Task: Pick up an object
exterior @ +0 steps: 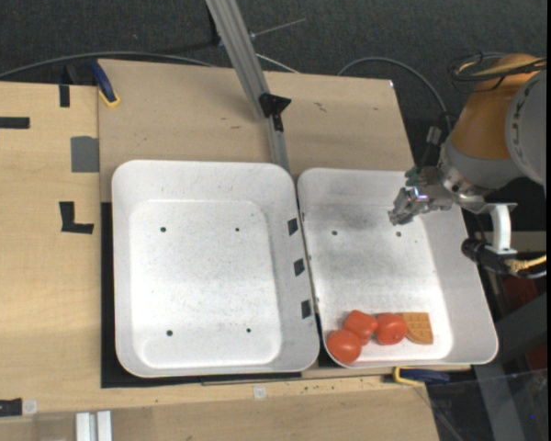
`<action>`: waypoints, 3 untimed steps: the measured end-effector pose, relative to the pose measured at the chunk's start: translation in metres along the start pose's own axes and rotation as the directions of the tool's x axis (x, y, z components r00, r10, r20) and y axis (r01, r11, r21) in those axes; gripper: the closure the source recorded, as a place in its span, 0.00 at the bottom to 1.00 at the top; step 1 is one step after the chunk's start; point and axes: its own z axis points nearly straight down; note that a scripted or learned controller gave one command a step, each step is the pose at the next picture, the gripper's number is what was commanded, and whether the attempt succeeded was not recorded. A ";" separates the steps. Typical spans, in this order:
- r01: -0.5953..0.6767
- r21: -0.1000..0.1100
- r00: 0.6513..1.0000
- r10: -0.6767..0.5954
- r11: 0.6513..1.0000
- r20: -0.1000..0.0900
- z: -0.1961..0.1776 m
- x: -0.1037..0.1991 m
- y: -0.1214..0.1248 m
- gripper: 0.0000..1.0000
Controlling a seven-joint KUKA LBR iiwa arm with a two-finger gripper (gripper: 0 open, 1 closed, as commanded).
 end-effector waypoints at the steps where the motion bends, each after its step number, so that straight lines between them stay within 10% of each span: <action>1: 0.000 -0.001 1.000 0.000 1.000 0.001 -0.064 0.002 0.001 1.00; 2: -0.001 0.003 1.000 0.001 1.000 -0.001 -0.090 0.003 0.002 1.00; 3: 0.004 0.008 1.000 -0.004 1.000 -0.003 -0.081 0.064 -0.010 1.00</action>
